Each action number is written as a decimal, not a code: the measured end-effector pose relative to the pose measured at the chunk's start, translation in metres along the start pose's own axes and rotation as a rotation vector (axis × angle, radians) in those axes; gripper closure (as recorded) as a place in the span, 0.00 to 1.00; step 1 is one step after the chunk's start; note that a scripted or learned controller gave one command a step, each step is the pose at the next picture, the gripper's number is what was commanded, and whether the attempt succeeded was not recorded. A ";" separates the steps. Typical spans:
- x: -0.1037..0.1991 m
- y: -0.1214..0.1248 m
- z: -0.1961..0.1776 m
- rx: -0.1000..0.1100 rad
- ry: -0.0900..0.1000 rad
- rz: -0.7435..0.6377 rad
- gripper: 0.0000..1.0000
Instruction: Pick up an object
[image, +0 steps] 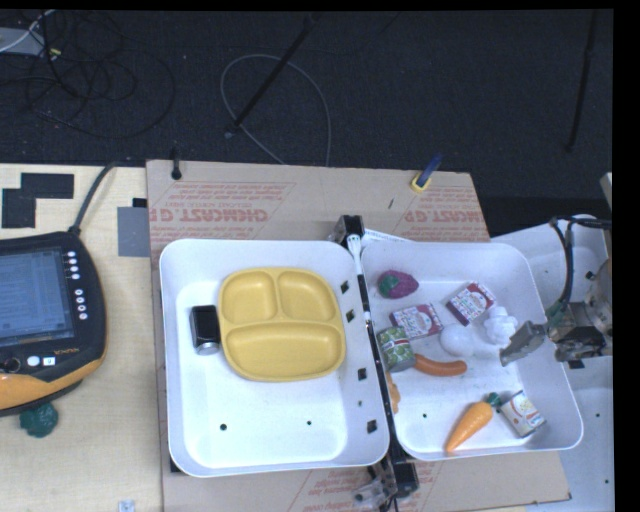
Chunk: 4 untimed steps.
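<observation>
The task stands at its approach step: nothing is lifted yet. All the candidate objects lie loose in the right bin.

Nearest the camera in that bin are a toy carrot and, just beside its leafy end, a small drink carton. Its print is too small to read. Farther in lie an orange toy sausage, a green packet, a smooth white piece and a crumpled white lump. Beyond them are two red-and-white cartons and, farthest, a purple-and-green toy fruit. The carton labels cannot be read.

The gripper sits over the bin's right rim, near the crumpled lump and well apart from the carrot. Whether it is apart or together I cannot tell; nothing is seen clamped in it.

As I judge it, the next move calls for settling on one target, centring over it and descending. The carrot has free room around it, while the middle items are crowded.

The left bin holds a yellow divided plate with a small black block touching its left edge. Under both bins, the cardboard sheet bears red lettering, upside down and not reliably legible. A teach pendant lies far left.
</observation>
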<state>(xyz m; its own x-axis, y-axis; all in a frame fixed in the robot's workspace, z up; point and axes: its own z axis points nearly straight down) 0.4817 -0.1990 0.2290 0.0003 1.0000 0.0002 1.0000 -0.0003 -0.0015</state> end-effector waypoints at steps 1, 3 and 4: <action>0.041 0.078 0.083 0.003 0.002 -0.001 0.00; 0.095 0.144 0.135 -0.011 -0.002 0.000 0.00; 0.117 0.165 0.136 -0.009 -0.003 -0.001 0.00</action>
<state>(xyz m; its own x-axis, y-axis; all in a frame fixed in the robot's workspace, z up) 0.6467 -0.0822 0.0932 -0.0004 1.0000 -0.0031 1.0000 0.0004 0.0072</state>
